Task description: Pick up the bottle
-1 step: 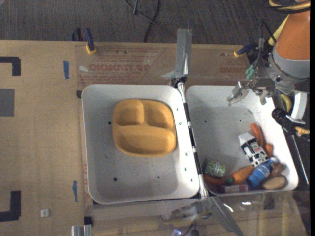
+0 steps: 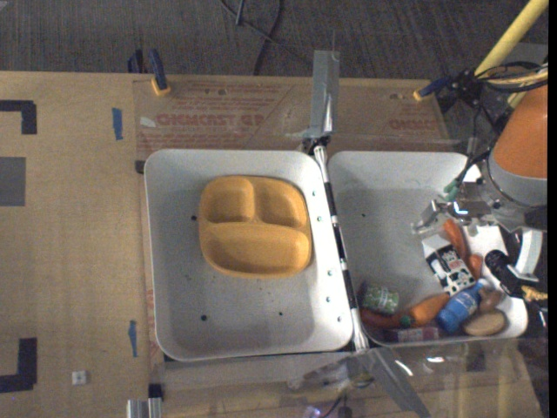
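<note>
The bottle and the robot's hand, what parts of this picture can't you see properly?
- End effector, camera view: small and cluttered with cables, so open or shut is unclear.
- Blue bottle: too small to read its label; it lies crowded among other items in the right bin.
- Arm: cut off by the right edge.
- Black-and-white item: too blurred to identify.

The bottle point(image 2: 459, 307) was small and blue with a white cap and a pale label. It lay tilted on its side in the near right corner of the right bin point(image 2: 383, 190), cap pointing far-right, touching an orange carrot-like piece point(image 2: 424, 309).
</note>
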Robot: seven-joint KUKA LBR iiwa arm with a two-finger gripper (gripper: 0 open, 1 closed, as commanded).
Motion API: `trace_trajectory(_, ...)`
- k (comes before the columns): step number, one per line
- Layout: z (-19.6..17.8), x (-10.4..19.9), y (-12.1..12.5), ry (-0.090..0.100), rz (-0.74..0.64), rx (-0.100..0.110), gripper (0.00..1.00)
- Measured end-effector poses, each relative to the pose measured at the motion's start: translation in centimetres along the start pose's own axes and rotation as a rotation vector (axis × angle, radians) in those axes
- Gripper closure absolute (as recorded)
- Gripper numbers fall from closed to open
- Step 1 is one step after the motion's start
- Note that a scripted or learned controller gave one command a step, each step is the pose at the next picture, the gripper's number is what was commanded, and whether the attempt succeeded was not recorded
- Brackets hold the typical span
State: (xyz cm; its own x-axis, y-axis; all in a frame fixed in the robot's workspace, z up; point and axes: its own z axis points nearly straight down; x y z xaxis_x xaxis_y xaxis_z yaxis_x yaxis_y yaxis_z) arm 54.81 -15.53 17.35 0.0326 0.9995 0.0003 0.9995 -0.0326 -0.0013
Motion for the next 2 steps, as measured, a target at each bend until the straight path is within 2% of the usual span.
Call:
trace_trajectory(1,4.9,-5.9,-6.5,0.002,0.027,0.002,0.0)
trace_trajectory(2,3.9,-5.8,-6.4,0.003,0.027,-0.002,1.0)
